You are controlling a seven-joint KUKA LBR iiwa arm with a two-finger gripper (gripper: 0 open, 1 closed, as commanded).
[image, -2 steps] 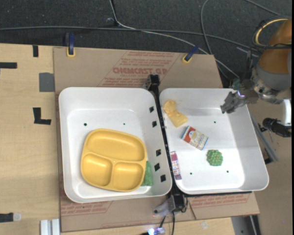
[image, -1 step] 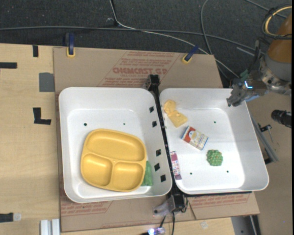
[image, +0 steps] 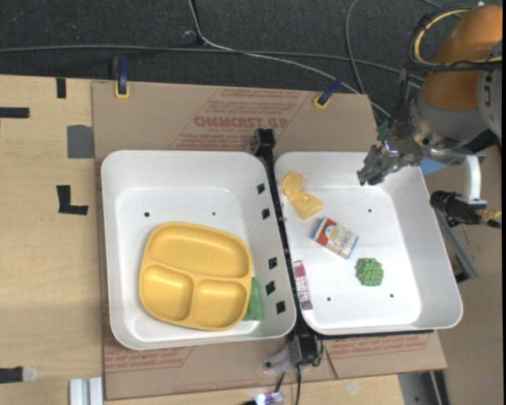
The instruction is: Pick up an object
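My gripper [image: 373, 174] hangs over the far right corner of the right bin [image: 405, 310], with nothing visible between its dark fingers. In that bin lie a pale yellow piece [image: 299, 196] at the far left, a small red and white carton [image: 335, 237] in the middle, and a green broccoli-like lump [image: 369, 272] nearer the front. A thin pink and white packet [image: 301, 283] rests along the bin's left wall. All of these sit to the left of and nearer than the gripper, apart from it.
The left bin [image: 126, 184] holds a yellow divided tray [image: 196, 274] with a green item [image: 254, 301] wedged at its right edge. Clamps [image: 121, 78] pin the cardboard at the back. Cables cross the dark surface behind the bins.
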